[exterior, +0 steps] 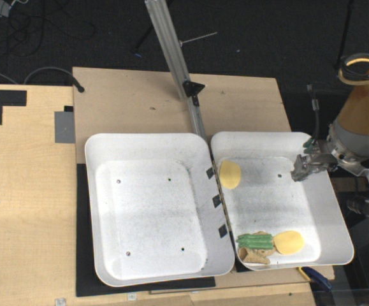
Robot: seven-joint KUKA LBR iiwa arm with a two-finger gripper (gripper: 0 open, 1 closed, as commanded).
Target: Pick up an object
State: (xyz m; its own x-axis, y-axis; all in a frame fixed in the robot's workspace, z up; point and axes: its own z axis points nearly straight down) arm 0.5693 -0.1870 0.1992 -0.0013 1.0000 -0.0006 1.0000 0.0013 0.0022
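Fingers of the gripper [301, 169] are hanging over the right bin [324, 199]; their spread is indiscernible, nothing seen between them, the yellow piece [229, 174] lying well apart.

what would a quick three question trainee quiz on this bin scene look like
1. True or false: the green object lies in the left bin.
2. How many yellow objects lie in the right bin?
3. Multiple choice: the tool is over the right bin's A) near left corner, B) far right part, C) middle.

Key:
1. False; it lies in the right bin, near its front edge, beside a tan object.
2. Two: one against the left wall, one near the front.
3. B.
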